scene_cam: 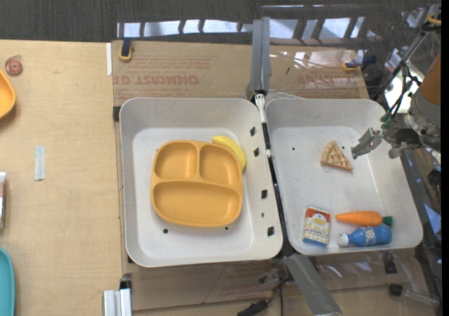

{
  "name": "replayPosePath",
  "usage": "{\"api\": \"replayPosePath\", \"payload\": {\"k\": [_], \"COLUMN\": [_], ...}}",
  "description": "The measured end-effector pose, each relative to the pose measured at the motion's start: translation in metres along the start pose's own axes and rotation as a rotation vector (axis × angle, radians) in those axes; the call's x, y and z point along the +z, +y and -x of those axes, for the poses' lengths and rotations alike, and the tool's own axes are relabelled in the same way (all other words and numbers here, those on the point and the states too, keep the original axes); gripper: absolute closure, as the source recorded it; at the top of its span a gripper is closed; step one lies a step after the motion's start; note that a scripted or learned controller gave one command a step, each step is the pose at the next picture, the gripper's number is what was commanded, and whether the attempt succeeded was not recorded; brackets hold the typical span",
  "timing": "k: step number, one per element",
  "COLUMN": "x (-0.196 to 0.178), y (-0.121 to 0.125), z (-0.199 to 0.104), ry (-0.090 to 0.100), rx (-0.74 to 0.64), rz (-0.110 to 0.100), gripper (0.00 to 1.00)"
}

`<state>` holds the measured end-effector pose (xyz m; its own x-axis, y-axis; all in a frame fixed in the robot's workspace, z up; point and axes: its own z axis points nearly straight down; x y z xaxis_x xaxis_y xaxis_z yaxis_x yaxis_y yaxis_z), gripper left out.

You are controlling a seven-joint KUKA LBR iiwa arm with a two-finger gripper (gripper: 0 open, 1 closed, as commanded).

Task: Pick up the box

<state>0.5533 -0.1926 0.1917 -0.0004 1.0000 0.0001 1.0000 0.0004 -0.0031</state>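
The box (pixel 317 227) is a small white carton with an orange and green label. It lies flat near the front of the right bin (pixel 295 125). My gripper (pixel 379 147) hangs over that bin's right rim, well behind the box and to its right. Its fingers (pixel 365 144) are spread open with nothing between them. A toy pizza slice (pixel 337 156) lies just left of the nearer fingertip.
An orange carrot (pixel 360 218) and a blue bottle (pixel 367 237) lie right next to the box on its right. The left bin (pixel 140 237) holds an orange divided plate (pixel 198 182) with a yellow item (pixel 231 148) at its back edge.
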Motion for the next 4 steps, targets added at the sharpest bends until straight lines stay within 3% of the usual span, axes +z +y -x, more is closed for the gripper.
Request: {"api": "replayPosePath", "payload": {"k": [1,2,3,4], "x": [0.034,0.064,0.101,0.093], "y": [-0.027,-0.058,-0.076,-0.076], "z": [-0.056,-0.091,-0.093,-0.092], "ry": [0.0,0.0,0.0,0.0], "rx": [-0.219,-0.22,-0.161,-0.157], "rz": [0.0,-0.001,0.0,0.001], "gripper": [0.0,0.0,0.0,1.0]}}
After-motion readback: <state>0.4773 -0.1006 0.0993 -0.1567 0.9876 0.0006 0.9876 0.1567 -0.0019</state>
